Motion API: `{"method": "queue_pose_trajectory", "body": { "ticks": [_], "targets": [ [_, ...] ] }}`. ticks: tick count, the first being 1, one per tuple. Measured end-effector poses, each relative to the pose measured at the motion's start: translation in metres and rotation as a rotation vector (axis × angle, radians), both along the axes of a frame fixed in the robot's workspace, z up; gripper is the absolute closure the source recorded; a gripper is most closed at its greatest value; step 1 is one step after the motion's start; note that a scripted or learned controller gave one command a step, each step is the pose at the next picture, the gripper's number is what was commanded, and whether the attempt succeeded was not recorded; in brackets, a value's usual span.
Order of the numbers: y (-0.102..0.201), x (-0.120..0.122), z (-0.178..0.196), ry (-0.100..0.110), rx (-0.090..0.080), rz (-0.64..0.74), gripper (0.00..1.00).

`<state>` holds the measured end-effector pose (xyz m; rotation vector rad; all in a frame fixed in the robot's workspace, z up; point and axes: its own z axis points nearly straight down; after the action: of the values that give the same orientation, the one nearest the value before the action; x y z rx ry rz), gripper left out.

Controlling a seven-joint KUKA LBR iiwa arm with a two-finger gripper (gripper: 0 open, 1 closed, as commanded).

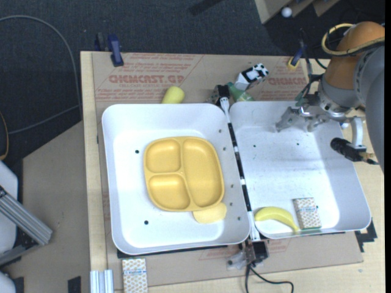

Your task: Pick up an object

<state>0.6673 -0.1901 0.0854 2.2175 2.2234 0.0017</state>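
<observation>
A yellow banana [276,218] lies at the near left corner of the right bin [342,182]. Beside it on the right is a small patterned packet [306,212]. In the left bin [122,163] a yellow divided plate [183,173] rests partly over a pale yellow piece [211,214]. My gripper [300,124] hangs over the far end of the right bin, well away from the banana and the packet. Its fingers are spread open with nothing between them.
On the bench behind the bins lie a yellow object [173,94] and a black-and-white item [253,75]. Blue clamps [114,49] hold the far bench edge. Another packet [134,273] sits at the bench front. The arm's orange band [357,38] is at upper right.
</observation>
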Motion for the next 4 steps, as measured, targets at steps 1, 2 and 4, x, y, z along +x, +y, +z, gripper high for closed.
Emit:
{"method": "queue_pose_trajectory", "body": {
  "ticks": [1, 2, 4],
  "targets": [
    [0.023, -0.051, -0.001, 0.003, 0.001, -0.002, 0.00],
    [0.050, -0.105, -0.001, 0.004, 0.002, -0.003, 0.00],
    [0.013, -0.114, -0.001, 0.000, -0.001, -0.002, 0.00]
  ]
}}
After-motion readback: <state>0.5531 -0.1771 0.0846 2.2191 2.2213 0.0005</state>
